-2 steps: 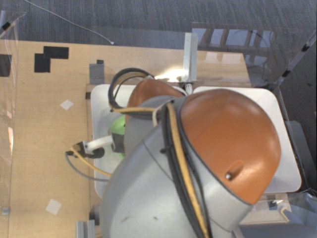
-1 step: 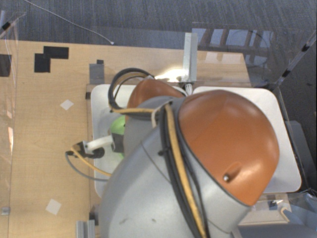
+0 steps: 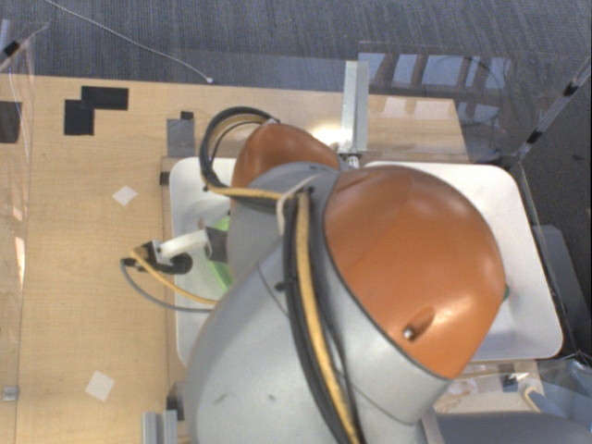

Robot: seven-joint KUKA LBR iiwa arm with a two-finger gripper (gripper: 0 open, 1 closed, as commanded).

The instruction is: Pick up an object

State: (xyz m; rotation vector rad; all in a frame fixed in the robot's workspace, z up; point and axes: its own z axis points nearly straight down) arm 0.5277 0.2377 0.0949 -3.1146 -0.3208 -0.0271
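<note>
Green object (image 3: 220, 271), a bright strip of it, shows left of the frame's middle, inside the left bin (image 3: 185, 188), pressed close against the grey flank of the arm (image 3: 268, 368); too little of it shows to tell its shape or kind. The arm rises from the lower edge of the frame and covers most of the centre, its broad orange band (image 3: 407, 257) swelling over the right bin (image 3: 529, 248), whose white floor and rounded rim show at the right of the frame. A second, smaller orange cap (image 3: 277, 151) sits above the centre, over the far rim of the left bin, with a black cable loop (image 3: 211, 132) curving round it. Just left of the green strip a short white fitting (image 3: 180, 245) juts over the bin's left rim, and yellow and grey cables (image 3: 153, 276) trail from it across the pale wooden worktop (image 3: 83, 294). Whether the hand is wide, narrow or holding anything cannot be told. Black tape marks (image 3: 92, 107) lie on the worktop in the upper left of the frame, and an upright metal post (image 3: 355, 104) stands behind the bins above the centre.
</note>
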